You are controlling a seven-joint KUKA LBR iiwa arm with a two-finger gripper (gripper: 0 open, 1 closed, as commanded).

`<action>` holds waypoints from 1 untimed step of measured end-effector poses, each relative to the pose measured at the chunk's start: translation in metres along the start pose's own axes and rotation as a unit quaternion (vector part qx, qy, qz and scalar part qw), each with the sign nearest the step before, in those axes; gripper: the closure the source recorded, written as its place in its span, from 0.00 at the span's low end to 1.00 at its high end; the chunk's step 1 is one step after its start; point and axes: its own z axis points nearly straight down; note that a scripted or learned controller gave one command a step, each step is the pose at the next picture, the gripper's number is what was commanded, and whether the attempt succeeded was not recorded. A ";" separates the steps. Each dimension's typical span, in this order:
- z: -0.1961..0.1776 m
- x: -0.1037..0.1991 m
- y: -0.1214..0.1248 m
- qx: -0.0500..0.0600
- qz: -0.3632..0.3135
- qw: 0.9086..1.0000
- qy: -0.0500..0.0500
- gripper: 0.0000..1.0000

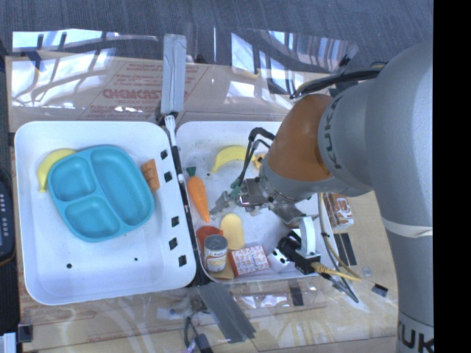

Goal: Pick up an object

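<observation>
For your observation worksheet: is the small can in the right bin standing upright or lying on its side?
Upright. The small can shows its round lid facing up with the labelled side below it, standing in the right bin beside the red patterned box.

The grey arm [368,131] reaches over the right bin [193,134], its gripper [234,201] low just beside the carrot [197,197]. A banana [229,156] lies behind the carrot; a pale yellow piece [232,230], a small jar [215,254] and a red patterned box [249,259] lie in front. A blue divided tray [99,191] sits well apart in the left bin [88,282].
</observation>
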 end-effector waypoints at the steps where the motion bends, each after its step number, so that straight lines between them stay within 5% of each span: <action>1: 0.035 -0.008 -0.024 -0.004 0.009 1.000 0.000 0.00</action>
